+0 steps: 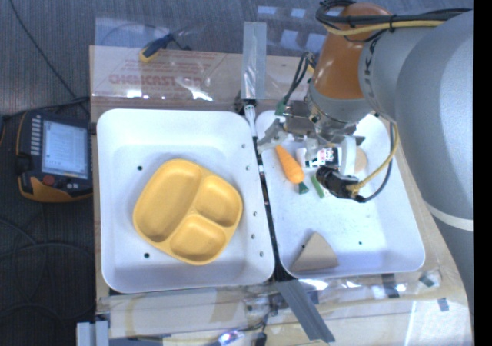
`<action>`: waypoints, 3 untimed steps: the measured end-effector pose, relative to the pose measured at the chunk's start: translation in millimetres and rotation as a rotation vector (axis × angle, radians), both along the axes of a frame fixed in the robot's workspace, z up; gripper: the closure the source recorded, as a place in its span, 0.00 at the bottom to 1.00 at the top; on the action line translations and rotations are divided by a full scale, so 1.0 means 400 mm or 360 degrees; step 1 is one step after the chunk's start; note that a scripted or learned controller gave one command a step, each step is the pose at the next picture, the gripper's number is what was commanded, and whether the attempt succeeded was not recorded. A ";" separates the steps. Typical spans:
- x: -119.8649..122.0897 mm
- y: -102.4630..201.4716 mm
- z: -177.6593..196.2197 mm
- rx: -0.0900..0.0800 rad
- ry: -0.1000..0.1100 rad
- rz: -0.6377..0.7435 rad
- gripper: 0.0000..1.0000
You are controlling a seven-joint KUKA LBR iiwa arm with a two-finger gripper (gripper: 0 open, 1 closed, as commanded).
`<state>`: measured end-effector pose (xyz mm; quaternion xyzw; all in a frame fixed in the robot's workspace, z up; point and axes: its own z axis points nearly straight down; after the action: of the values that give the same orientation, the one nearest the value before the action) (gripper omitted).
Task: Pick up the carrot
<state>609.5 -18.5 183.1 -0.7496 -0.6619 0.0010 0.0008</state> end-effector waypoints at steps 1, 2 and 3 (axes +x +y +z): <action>-0.102 -0.147 0.000 -0.0003 0.0002 0.0048 0.00; -0.058 -0.192 -0.161 0.0001 0.0005 -0.0363 0.00; 0.040 -0.201 -0.223 -0.0005 -0.0023 -0.0302 0.00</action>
<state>625.4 -99.0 94.0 -0.8088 -0.5880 -0.0034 -0.0049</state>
